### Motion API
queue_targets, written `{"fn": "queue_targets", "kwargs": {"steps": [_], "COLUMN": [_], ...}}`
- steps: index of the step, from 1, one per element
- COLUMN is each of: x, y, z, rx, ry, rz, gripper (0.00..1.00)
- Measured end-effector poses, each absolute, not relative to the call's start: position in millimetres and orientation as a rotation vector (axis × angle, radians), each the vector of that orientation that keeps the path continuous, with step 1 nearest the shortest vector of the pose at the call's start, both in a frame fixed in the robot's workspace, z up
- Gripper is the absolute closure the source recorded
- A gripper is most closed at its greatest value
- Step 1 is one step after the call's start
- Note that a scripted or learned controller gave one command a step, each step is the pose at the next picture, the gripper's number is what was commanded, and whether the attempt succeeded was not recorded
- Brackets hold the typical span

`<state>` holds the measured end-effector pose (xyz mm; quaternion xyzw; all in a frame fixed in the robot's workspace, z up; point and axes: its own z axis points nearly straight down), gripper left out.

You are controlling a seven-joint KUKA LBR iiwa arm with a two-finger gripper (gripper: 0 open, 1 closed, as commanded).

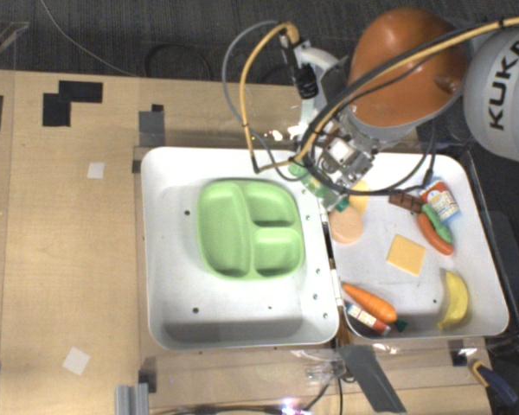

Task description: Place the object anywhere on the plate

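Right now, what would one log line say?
pincer: over bins' shared edge | plate: left bin, bare | banana, carrot, cheese slice: right bin

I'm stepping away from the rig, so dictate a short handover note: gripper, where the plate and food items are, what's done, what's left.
Gripper: low over the divider between the two bins, at the right bin's upper left corner; grip state cannot be judged.
Green sectioned plastic plate: in the left white bin, nothing on it.
Right white bin: round peach slice just below the gripper, yellow cheese square, orange carrot, yellow banana, red sausage.
Done: nothing placed yet.
Left: secure one item, carry it left, set it on the plate.
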<state>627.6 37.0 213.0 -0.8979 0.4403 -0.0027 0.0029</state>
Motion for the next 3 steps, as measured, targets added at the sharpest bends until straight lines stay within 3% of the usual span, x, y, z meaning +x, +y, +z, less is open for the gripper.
{"fn": "queue_targets", "kwargs": {"steps": [1, 2, 3], "x": [576.6, 577.7, 532.8], "y": [125.1, 122.8, 102.8], "z": [168.2, 169.0, 191.4], "rx": [-2.972, -2.970, -3.013], "ry": [1.001, 1.007, 0.876], "rz": [0.004, -0.001, -0.005], "gripper": [1.00, 0.00, 0.00]}}
